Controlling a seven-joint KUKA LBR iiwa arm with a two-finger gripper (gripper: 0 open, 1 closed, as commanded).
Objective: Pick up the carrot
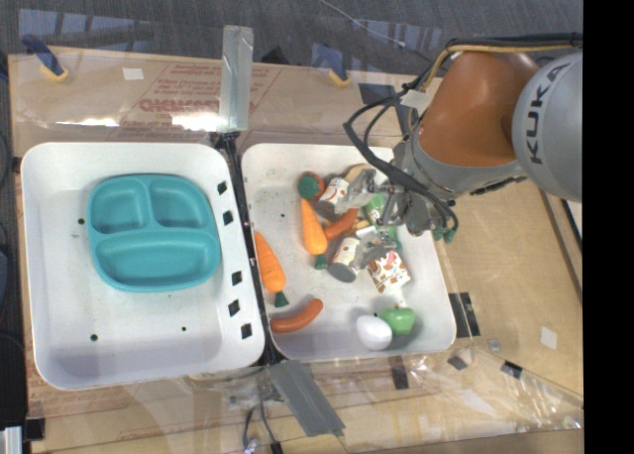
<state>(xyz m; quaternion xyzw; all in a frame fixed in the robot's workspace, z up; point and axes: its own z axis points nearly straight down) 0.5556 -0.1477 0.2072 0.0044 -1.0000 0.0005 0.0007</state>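
The long orange plastic carrot (313, 227) lies in the right white bin (260, 176), among crowded toys just left of the claw (388, 212). Whether the claw is released or clenched cannot be told. A grasp across the carrot's middle would best be made, clear of its neighbours.

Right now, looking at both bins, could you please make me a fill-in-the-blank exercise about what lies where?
1. The teal divided tray lies in the ____ bin of the camera view.
2. The tray has ____ compartments.
3. The white egg touches a ____ toy on its right.
4. The gripper hovers over the ____ bin, above the cluttered toys.

Missing words: left; three; green; right
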